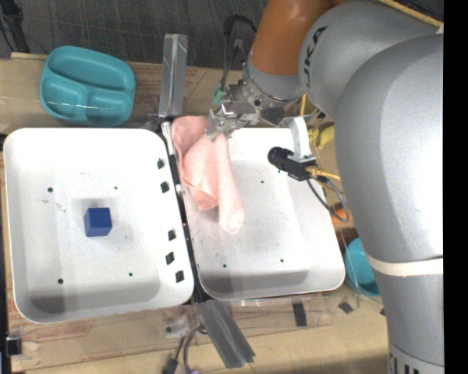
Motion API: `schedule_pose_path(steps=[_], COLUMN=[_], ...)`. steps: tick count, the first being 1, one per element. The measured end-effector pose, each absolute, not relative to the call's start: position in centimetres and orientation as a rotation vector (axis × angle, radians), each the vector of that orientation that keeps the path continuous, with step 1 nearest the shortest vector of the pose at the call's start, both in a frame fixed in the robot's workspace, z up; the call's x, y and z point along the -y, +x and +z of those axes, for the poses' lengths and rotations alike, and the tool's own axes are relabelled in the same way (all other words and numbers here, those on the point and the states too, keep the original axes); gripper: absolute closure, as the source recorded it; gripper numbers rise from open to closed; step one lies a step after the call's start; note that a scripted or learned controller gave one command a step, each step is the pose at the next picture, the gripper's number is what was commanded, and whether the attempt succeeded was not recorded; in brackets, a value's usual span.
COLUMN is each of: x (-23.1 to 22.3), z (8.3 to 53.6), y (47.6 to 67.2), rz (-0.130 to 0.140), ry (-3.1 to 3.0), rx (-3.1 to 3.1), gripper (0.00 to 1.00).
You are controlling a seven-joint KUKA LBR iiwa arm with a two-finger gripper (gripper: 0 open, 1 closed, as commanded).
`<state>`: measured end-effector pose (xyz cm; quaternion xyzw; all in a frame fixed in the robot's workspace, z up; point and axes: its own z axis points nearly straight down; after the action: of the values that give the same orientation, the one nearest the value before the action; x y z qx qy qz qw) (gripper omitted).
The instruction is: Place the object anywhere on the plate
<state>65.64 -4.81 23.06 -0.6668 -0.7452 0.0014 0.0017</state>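
Pink cloth (207, 170) drapes in right bin (296, 263); blue cube (98, 221) left.

Wooden bench (144, 80) against dark carpeted floor (101, 14), evenly lit

Two white bins (31, 209) sit side by side. One blue cube (98, 221) lies in the left bin, one pink cloth (207, 170) in the right, one teal divided plate (87, 84) behind the left bin.

Single fixed cam above the bench (78, 329), looking down at a slant. Both white bins (31, 209) sit in frame side by side, fairly near (bench edges cropped). Arm (390, 131) enters right of the bins, bulking large, closest to lens.
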Motion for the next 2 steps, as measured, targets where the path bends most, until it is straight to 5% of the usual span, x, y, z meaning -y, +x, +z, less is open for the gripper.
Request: schedule_pose_path(steps=[2], x=[-7.0], z=[23.5], y=[65.6], rz=[0.007], ry=[-2.193], rx=[2.245], gripper=[1.00])
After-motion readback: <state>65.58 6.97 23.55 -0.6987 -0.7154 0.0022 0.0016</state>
